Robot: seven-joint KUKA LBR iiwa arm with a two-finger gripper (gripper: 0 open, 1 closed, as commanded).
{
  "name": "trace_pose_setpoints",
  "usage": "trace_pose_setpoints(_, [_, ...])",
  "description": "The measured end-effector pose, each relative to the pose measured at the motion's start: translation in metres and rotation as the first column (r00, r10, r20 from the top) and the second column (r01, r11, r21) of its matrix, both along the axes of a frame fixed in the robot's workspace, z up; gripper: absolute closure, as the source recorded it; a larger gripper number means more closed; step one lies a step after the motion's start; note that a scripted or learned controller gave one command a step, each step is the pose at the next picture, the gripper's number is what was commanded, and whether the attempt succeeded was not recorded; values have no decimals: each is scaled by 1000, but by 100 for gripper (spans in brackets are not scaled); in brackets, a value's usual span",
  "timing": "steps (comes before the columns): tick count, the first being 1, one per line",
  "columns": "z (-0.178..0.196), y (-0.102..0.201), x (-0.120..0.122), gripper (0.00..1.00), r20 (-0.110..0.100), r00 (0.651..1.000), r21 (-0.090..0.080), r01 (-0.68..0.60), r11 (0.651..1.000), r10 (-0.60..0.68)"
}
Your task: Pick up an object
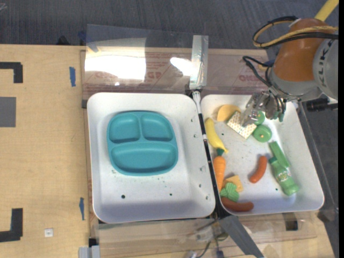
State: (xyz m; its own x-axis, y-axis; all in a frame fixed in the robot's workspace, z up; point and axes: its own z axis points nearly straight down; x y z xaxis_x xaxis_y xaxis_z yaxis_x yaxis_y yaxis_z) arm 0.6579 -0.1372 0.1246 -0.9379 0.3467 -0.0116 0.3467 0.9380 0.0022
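arm (301, 58): comes in from the upper right, hangs over the right bin (306, 160)
pincer (257, 113): low in that bin's upper part, honestly can't tell if it's open or closed
cracker (239, 125): just beside the pincer tips
left bin (97, 160): 1 teal divided plate (142, 143)
right bin bits: banana (214, 135), carrot (220, 170), green bottle (282, 168)

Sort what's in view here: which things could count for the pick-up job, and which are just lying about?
Job: gripper, low in the right bin; under it the cracker; nearby banana, carrot, green bottle, orange sausage.
Lying about: teal divided plate in the left bin.
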Motion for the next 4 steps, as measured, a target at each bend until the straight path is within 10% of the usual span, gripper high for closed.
trace_pose_setpoints(1, [-19,-56,-5,100,1,942,-6,-336,942,336])
trace_pose_setpoints(2, [-22,-37,13,100,19,998,-11,-67,998,67])
trace_pose_setpoints(3, [-6,-37,16,100,33,997,-15,-69,998,69])
trace_pose_setpoints(4, [-20,-13,-53,100,27,957,-19,-288,957,289])
